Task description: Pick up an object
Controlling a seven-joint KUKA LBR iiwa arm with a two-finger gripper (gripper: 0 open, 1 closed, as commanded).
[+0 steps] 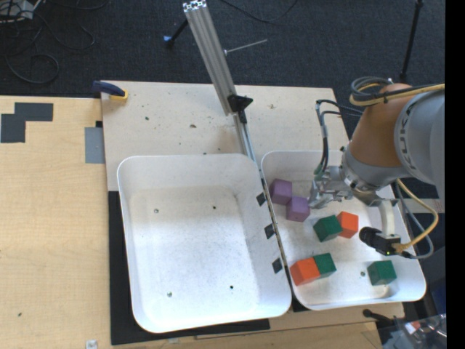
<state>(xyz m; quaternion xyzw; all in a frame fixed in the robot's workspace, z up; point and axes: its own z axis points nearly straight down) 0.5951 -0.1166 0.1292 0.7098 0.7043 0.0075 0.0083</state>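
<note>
Two purple blocks (289,199) lie just beside the hand (320,195), green and orange blocks (336,226) near.

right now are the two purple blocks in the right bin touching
Touching. The camera view shows the upper purple block and lower purple block meeting corner to corner, no white gap between.

The scene is viewed from one fixed camera above the light wooden bench (51,231). Both shallow white plastic bins (145,282) are seen from a slant.
</note>
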